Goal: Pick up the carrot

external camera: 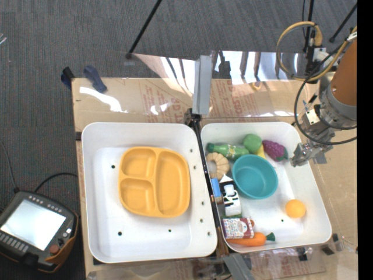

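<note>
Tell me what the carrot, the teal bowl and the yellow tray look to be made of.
Carrot: probably moulded plastic toy, uniform orange with a green tip. Teal bowl: likely plastic, smooth with a soft sheen on the rim. Yellow tray: likely plastic, matte, with moulded rounded compartments.

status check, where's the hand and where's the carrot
Hand at right bin's far right edge, holding nothing visible. Carrot lying at near edge of right bin, apart from hand. Small carton touching carrot's far side.

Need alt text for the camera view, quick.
The carrot lies at the right bin's near edge; the gripper hangs over that bin's far right rim, well away. The left bin holds a yellow divided plate.
</note>
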Available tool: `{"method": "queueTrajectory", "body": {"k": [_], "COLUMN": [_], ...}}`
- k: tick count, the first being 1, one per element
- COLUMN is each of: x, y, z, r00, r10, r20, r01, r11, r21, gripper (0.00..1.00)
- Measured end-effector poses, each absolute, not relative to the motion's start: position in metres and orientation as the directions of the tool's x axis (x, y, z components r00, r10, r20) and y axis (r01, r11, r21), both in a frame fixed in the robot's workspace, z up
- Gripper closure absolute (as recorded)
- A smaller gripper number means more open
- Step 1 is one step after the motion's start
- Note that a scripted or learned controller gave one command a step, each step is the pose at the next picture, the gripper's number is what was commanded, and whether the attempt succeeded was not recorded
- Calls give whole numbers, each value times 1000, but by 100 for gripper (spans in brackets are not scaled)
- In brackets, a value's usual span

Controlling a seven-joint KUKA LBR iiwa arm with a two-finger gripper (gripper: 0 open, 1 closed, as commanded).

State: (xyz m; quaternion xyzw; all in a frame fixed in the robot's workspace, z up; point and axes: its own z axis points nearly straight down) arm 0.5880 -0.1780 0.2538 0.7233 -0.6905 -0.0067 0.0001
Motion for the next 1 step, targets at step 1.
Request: {"method": "queueTrajectory", "body": {"k": [1], "x": [521], "y": [-202], "z": [150], "r00": [25], "r10": [-1000], "r20": [-10], "r01": [-1000], "r11": [-25], "r21": [13], "gripper": [100]}}
